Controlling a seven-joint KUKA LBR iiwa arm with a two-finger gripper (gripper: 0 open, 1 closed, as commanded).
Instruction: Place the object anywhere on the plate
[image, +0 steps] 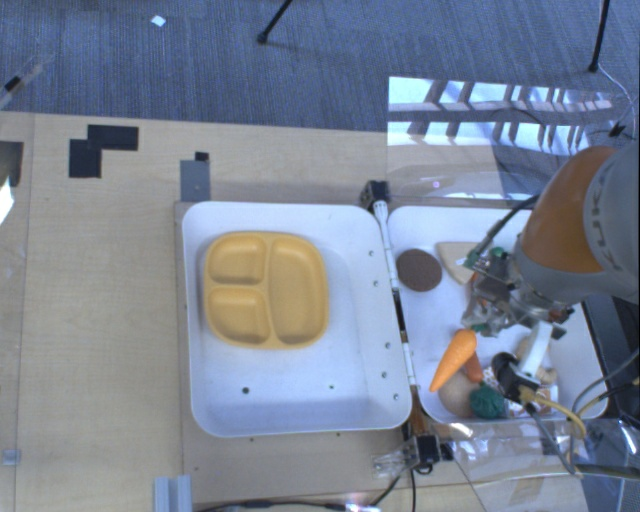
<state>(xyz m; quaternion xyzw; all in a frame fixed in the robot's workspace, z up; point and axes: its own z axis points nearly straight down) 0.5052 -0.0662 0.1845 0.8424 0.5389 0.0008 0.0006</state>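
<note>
nothing sits on the yellow plate (266, 288) at centre left yet. the gripper (492, 312) hovers at right over the carrot (454, 359) (likeliest target), its grip impossible to tell; pickup and transfer remain.

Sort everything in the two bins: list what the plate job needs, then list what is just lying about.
For the job:
- yellow divided plate in the left bin
- carrot, nearest the end effector, so probably the object to move
- right bin it lies in

Lying about:
- brown disc
- green piece
- beige piece under the carrot's tip
</note>
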